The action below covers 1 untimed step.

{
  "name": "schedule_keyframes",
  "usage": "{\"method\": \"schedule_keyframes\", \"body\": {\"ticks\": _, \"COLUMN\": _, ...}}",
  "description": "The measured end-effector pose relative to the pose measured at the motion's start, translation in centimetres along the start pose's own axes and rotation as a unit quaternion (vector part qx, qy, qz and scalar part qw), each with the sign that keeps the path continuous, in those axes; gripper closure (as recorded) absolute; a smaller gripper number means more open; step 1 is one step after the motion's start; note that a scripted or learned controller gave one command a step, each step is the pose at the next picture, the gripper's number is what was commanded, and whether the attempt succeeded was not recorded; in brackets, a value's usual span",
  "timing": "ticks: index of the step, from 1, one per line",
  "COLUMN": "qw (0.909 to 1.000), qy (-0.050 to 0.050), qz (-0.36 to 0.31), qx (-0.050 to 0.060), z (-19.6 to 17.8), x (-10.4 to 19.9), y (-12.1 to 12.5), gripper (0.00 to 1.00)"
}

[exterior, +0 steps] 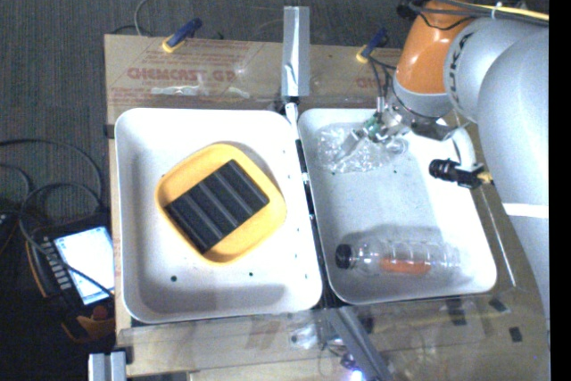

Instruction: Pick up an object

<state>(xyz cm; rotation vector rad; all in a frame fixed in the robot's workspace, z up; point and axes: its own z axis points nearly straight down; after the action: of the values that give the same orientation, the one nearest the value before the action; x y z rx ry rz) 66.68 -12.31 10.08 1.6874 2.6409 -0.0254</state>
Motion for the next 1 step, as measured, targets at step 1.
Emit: {"method": "schedule_keyframes", "body": {"ticks": 1, "qw": 0.9999, "qy": 0.007, "qz": 0.014, "qx": -0.005, "z": -8.39, "x": 5.19, "y": -3.51, "gripper": 0.0}}
